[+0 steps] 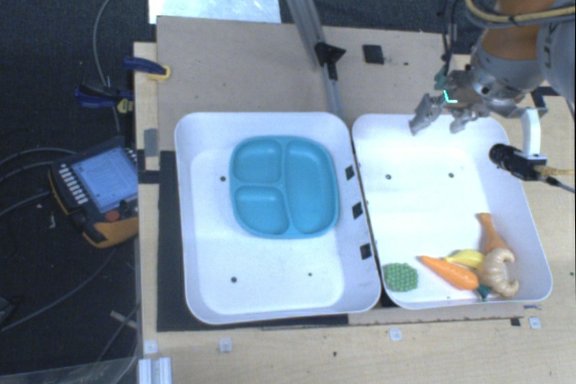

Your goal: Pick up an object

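Lying in the near right corner of the right bin, the graspable things form a small heap: a smooth orange carrot, a yellow banana-like piece, a knobbly beige ginger-shaped root, a tapered orange-brown piece and, a little apart to the left, a bumpy green round lump. All look like moulded plastic toy food against the bin's glossy white floor, while the left bin holds a rounded blue divided plate. Poised over the far edge of the right bin, the gripper has its two grey fingers spread apart with nothing between them, well apart from the heap.
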Robot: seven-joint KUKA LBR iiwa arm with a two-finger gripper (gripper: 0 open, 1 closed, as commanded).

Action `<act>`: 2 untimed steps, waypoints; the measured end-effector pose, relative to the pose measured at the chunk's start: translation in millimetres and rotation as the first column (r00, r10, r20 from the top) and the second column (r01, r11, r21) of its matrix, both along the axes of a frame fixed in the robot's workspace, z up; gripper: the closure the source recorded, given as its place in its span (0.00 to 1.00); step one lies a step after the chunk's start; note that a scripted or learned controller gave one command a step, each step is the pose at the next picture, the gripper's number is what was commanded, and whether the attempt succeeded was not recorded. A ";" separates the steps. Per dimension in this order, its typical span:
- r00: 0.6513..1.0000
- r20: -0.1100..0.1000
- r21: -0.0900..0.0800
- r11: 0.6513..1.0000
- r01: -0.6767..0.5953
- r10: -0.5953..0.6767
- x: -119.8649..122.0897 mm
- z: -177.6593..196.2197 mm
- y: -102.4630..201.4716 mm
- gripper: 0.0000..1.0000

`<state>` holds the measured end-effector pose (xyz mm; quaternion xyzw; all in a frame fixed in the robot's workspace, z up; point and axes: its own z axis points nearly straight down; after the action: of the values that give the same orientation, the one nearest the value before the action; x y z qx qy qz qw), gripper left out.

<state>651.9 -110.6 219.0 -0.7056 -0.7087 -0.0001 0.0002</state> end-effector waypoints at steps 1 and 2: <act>1.000 0.002 0.000 1.000 0.000 0.000 0.6 1.1 0.0 0.00; 1.000 -0.002 0.000 1.000 -0.002 0.002 1.4 -58.5 7.3 0.00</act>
<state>653.3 -103.3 160.5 -0.7048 -0.7094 0.0007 0.0006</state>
